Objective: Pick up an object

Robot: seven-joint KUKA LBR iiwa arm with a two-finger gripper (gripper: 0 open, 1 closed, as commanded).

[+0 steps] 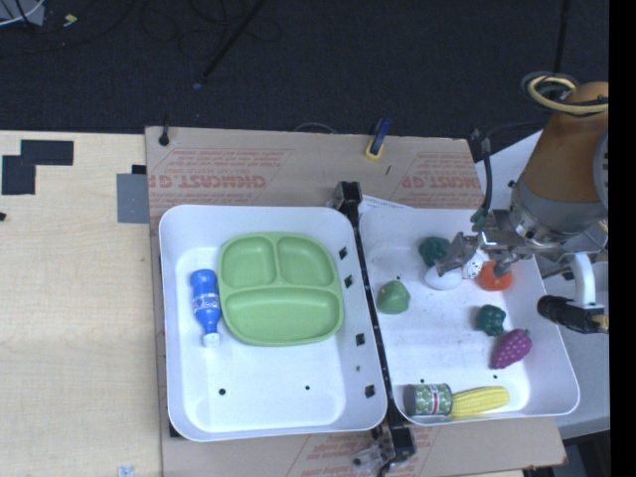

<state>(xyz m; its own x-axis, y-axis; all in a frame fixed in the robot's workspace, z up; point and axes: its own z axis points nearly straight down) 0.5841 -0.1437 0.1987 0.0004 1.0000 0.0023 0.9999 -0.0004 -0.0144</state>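
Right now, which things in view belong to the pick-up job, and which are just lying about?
In play, right bin:
gripper
white piece under it
orange toy
teal toy

Lying about:
green ball
purple grapes
corn cob
small can
blue bottle
green divided plate

Probably a robotics lab: cardboard-lined bench (298,172), twin white bins (189,366), loose cables (199,28), toy food.

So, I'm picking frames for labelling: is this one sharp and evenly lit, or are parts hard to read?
In the camera view the lighting is even, with soft shadows; the green plate and blue bottle read clearly. The white bins look bright but not blown out. Around the pincer the image is soft and cluttered, so small things there are hard to separate.
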